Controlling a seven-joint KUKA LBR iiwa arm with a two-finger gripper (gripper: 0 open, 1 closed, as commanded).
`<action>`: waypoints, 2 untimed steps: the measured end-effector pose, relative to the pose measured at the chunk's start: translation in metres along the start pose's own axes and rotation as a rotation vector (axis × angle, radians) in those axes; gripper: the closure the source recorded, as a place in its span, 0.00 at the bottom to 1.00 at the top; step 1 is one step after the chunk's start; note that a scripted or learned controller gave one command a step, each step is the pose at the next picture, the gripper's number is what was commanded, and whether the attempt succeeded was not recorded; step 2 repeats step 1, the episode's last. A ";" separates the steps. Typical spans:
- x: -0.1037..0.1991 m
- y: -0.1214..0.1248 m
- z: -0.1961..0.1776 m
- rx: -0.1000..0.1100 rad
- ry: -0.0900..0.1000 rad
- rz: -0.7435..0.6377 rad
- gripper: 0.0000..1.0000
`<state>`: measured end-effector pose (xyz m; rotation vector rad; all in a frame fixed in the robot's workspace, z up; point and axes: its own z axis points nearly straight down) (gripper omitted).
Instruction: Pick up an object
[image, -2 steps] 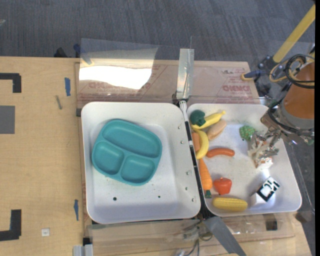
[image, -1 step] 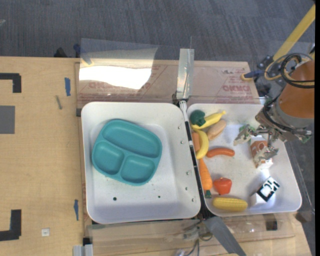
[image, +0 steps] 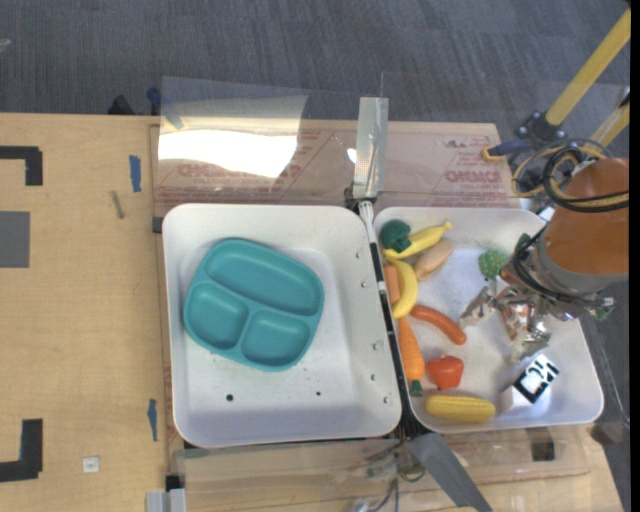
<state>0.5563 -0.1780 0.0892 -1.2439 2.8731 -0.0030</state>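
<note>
Gripper (image: 515, 312) hangs low in the right bin (image: 575, 400) near the broccoli (image: 493, 263); can't tell its grip state tbh.

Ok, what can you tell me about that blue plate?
The plate is teal, looks like smooth plastic, and has rounded corners. Ridges split it into three sections: one long one and two smaller ones. It lies flat and a bit turned on the floor of the left bin, with nothing on it and no food beside it.
</note>
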 end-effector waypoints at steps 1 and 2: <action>0.001 0.088 -0.001 -0.001 0.002 0.015 0.00; 0.001 0.088 -0.001 -0.001 0.002 0.015 0.00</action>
